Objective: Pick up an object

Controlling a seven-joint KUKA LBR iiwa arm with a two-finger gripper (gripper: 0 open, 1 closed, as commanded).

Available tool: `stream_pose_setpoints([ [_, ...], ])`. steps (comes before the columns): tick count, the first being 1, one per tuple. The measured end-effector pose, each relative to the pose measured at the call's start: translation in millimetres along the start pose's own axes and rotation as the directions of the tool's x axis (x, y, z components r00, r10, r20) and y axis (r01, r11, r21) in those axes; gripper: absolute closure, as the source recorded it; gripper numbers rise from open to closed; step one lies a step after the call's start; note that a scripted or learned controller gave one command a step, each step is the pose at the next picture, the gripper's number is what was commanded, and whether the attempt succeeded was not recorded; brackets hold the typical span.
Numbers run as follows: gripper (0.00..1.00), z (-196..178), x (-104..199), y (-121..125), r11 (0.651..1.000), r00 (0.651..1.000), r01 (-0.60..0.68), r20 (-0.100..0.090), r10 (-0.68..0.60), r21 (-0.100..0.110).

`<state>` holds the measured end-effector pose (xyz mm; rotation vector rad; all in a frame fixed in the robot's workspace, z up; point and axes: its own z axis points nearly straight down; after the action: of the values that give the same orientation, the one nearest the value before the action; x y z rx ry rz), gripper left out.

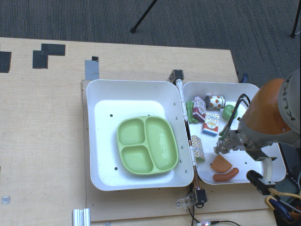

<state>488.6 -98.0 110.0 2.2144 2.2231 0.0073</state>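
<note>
Dark grey carpet behind, with a thin black stand leg (149,7) crossing it at the top. Light wood table (42,140) carries two shallow white bins side by side. Black tape patches (47,54) sit on the table at upper left.

Left bin (101,126): one pale green divided plate (147,145) with three compartments, lying flat toward the bin's right and lower part.

Right bin (207,87): a clutter of small toy food items. Along the back wall a small dark packet (199,108), a round white can with a red label (216,100), and a green piece (228,110) next to it. A small white carton with red print (211,125) lies near the middle. A speckled roll-shaped item (197,149) lies against the left wall. At the front, an orange wedge (220,164) with a red sausage (225,175) just below it, close together.

Arm (270,114) comes in from the right, its orange band over the right bin's right side. Jaws (224,147) are low in the right bin, just above the orange wedge and right of the speckled roll. Cannot tell whether they are open or closed; nothing is visibly between them.
</note>
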Motion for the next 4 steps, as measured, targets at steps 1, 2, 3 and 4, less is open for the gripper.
stream_pose_setpoints([
  [1,0.0,0,0,0,1.0,1.0,0.0,0.0,0.0,0.0],
  [2,1.0,-10,1,1,1.0,1.0,0.002,0.0,-0.002,-0.003],
  [3,0.0,-10,1,1,1.0,1.0,0.002,-0.001,-0.002,-0.003],
  [4,0.0,16,14,-2,1.0,1.0,0.0,0.0,0.0,0.005],
])
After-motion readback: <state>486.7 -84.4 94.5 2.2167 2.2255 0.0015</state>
